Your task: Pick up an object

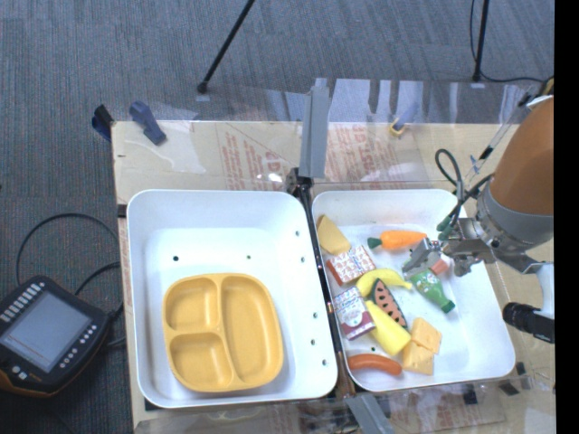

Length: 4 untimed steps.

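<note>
You will find the toys heaped in the right bin (470, 351), at the lower right of the frame: a carrot (403, 240), a green bottle (432, 289), a banana (378, 281), a watermelon slice (391, 304), a red sausage (374, 363) and cheese wedges (422, 346). They are small, bright plastic pieces, many touching. The jaws (427, 262) hang over the bin's upper right part, just above the green bottle; you cannot tell from here whether they are open or closed. Bare white floor shows along that bin's right wall and upper edge. The left bin (154, 224) carries a yellow divided plate (222, 331), with free floor above it.
</note>
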Motion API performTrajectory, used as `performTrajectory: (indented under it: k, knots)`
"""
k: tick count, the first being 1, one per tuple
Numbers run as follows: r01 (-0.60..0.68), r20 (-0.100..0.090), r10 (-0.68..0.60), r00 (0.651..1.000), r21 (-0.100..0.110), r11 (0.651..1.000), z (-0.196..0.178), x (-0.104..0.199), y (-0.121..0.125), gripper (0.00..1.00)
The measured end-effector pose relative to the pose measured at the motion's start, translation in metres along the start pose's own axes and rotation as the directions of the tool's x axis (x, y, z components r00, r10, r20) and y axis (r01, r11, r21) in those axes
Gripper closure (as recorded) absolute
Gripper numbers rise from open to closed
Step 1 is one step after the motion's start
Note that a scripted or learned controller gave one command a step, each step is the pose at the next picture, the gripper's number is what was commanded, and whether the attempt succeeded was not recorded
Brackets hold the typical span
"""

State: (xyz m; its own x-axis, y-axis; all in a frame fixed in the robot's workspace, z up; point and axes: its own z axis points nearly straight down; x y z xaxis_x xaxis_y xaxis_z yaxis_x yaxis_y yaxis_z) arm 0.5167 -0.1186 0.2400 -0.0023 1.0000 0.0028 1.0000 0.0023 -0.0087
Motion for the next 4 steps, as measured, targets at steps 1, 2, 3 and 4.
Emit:
performTrajectory:
  k: [1, 2, 3, 4]
  knots:
    - [-0.254, 0.0, 0.254, 0.967, 0.001, 0.967, 0.058, -0.056, 0.044, 0.0]
    - [-0.205, -0.005, 0.205, 0.979, -0.001, 0.979, 0.154, -0.083, 0.053, 0.0]
    - [-0.21, -0.006, 0.21, 0.978, 0.005, 0.978, 0.146, -0.084, 0.051, 1.0]
    - [-0.113, 0.0, 0.113, 0.994, -0.012, 0.994, 0.048, -0.034, 0.078, 1.0]
